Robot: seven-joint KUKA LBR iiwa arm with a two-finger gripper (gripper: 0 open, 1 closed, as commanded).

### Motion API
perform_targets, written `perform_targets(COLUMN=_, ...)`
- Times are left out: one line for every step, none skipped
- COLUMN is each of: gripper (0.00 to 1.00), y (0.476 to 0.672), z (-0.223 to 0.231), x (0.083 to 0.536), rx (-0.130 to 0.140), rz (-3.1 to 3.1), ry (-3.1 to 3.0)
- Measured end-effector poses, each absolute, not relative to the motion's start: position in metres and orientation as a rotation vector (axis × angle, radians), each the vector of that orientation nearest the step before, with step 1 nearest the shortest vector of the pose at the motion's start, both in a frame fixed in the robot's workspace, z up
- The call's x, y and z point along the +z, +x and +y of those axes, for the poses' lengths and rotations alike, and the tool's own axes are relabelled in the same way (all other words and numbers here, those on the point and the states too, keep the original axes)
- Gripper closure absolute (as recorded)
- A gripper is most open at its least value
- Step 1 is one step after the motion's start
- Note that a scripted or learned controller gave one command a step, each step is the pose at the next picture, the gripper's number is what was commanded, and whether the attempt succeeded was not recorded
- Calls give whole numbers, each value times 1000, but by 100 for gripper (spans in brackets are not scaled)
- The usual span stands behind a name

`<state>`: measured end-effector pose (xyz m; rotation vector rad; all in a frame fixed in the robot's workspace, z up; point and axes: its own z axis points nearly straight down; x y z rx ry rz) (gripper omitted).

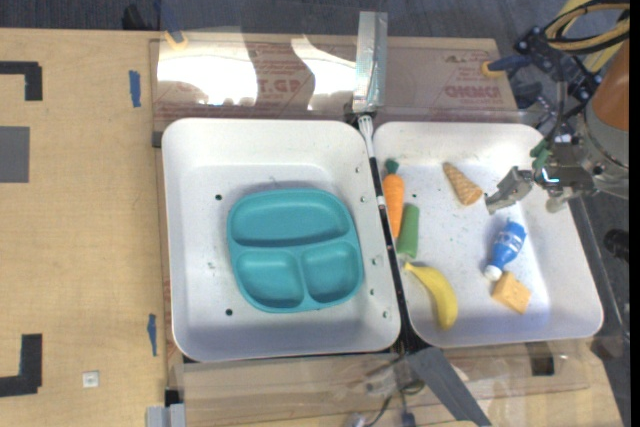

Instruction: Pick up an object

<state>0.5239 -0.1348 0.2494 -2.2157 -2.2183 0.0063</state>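
The right bin (575, 315) holds several toy items. An orange carrot (394, 200) and a green pickle (408, 228) lie along its left wall, with a yellow banana (436, 291) in front of them. A tan cone (462, 183) lies toward the back. A blue and white bottle (505, 248) and an orange cheese wedge (512, 294) sit at the right. My gripper (528, 196) hangs over the right bin's back right part, above the bottle and right of the cone. It is open with nothing between its fingers.
The left bin (190, 165) holds a teal divided plate (295, 248). A raised divider (383, 215) separates the two bins. Behind them stands a clear panel with a metal post (370, 60). Cables and the arm crowd the right edge.
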Motion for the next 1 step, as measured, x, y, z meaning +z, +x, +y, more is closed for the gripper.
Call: perform_targets(gripper=0, y=510, z=-152, x=154, rx=12, rz=-2240, ry=-2185)
